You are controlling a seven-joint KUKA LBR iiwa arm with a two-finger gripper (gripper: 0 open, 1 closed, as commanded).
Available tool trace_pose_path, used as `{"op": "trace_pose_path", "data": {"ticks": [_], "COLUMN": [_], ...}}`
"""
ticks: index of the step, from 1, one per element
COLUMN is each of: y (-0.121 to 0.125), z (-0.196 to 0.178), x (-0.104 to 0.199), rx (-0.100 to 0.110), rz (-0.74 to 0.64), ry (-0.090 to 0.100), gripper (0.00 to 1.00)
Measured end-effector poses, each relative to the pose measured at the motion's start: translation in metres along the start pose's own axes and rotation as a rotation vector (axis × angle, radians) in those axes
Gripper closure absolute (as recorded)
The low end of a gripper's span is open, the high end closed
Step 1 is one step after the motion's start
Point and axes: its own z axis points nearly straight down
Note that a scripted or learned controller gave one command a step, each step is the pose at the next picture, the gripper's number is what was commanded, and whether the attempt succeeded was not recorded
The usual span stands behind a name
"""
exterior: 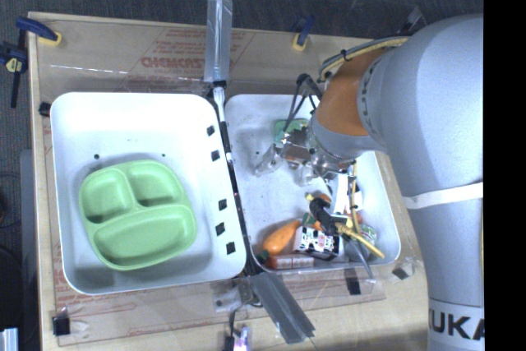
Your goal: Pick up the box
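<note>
The grey arm (427, 136) reaches in from the right edge of the tabletop (123, 53), its orange band (341, 107) above the right bin (246, 177). The gripper (316, 164) hangs low over the middle of that bin, just above a cluster of small things; whether its fingers are apart or together cannot be told, since the wrist hides them.

The box (317, 241), small and white with dark markings, lies near the front edge of the right bin, beside an orange toy (279, 237) on its left and touching a tangle of yellow and dark pieces (353, 230) on its right. A green and white item (289, 128) sits near the back of the same bin, close by the wrist.

In the left bin (74, 119) a green divided plate (137, 214) rests toward the front, tilted slightly.
</note>
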Motion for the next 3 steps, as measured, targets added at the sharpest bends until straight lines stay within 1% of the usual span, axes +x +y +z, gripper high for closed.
{"op": "trace_pose_path", "data": {"ticks": [1,2,3], "y": [0.0442,0.0435,0.0433], "z": [-0.001,-0.0104,-0.01], "x": [0.0042,0.0074,0.0081], "rx": [-0.001,0.006,0.008], "rz": [0.425,0.413,0.412], "ry": [0.002,0.002,0.002], "gripper": [0.0,1.0,0.0]}}
